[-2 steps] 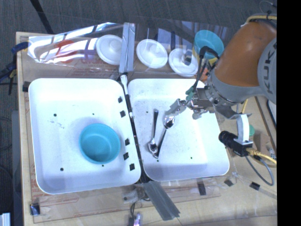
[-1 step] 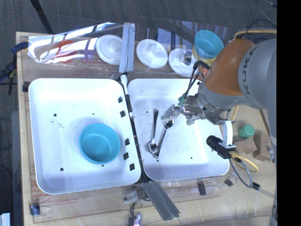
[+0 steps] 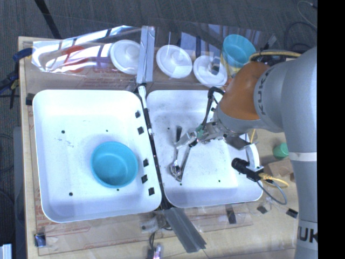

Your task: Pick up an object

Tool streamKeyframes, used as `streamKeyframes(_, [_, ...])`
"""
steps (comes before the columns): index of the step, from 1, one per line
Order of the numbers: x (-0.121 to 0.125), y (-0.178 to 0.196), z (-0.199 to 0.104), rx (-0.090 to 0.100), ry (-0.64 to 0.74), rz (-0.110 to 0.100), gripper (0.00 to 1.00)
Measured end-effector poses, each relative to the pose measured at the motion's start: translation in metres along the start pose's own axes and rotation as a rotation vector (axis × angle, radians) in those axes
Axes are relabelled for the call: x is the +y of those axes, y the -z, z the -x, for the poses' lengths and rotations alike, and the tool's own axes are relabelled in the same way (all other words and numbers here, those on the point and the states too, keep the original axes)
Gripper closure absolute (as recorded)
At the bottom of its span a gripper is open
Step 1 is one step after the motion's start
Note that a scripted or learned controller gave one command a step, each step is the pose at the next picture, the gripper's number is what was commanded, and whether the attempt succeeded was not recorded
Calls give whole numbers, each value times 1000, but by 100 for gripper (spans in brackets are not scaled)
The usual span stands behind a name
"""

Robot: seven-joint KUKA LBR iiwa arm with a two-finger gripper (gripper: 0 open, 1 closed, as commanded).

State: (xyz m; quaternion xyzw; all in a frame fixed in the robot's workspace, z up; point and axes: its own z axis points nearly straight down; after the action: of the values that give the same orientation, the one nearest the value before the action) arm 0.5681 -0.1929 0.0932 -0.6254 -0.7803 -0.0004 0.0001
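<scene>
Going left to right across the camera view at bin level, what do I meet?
Blue bowl → metal utensil → gripper → green object.

The bench (image 3: pixel 245 220) bears a white bin (image 3: pixel 226 174) beneath the gripper (image 3: pixel 197 137) and a second bin (image 3: pixel 67 120) alongside. Past the gripper sit white lids (image 3: pixel 173 61) and a blue cup (image 3: pixel 237 49).

Two bins side by side on the counter (image 3: pixel 97 228). Left bin (image 3: pixel 64 117): bowl (image 3: pixel 114 164) in it, lower centre. Right bin (image 3: pixel 215 183): utensil (image 3: pixel 180 154) lying left of centre, running top to bottom. Gripper (image 3: pixel 204 134) over the right bin's middle, at the utensil's upper right. Above the bins in frame: three round discs (image 3: pixel 173 61) in a row, with a cup (image 3: pixel 237 49) at their right end.
</scene>
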Motion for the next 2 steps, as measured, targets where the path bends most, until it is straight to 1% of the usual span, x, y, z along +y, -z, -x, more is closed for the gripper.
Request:
streamKeyframes(1, [0,10,1,-1,3,0,100])
streamKeyframes(2, [0,10,0,-1,3,0,0])
